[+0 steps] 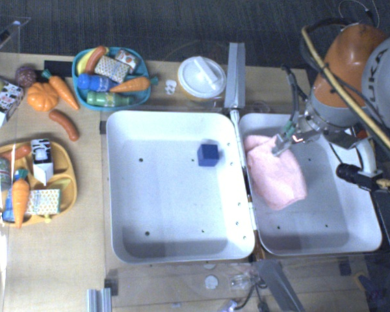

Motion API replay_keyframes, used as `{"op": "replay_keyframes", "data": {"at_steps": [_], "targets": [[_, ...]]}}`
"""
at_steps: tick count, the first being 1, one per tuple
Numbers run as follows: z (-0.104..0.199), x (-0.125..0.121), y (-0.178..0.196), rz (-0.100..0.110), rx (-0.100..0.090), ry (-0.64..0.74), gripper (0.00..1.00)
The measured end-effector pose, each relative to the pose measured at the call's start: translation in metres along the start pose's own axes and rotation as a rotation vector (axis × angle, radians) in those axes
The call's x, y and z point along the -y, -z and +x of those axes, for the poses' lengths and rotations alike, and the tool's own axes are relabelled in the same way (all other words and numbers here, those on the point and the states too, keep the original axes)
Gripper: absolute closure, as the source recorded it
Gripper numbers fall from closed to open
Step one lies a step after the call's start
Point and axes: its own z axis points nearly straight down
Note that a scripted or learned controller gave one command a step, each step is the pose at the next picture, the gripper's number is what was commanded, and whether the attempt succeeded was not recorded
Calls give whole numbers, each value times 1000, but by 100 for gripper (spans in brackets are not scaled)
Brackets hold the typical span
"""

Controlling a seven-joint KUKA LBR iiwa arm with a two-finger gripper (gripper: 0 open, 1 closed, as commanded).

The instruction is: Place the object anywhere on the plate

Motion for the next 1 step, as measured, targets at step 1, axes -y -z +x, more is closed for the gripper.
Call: {"op": "replay_keyframes", "data": {"at_steps": [1], "targets": [[1,-2,21,-1,0,8,100]]}}
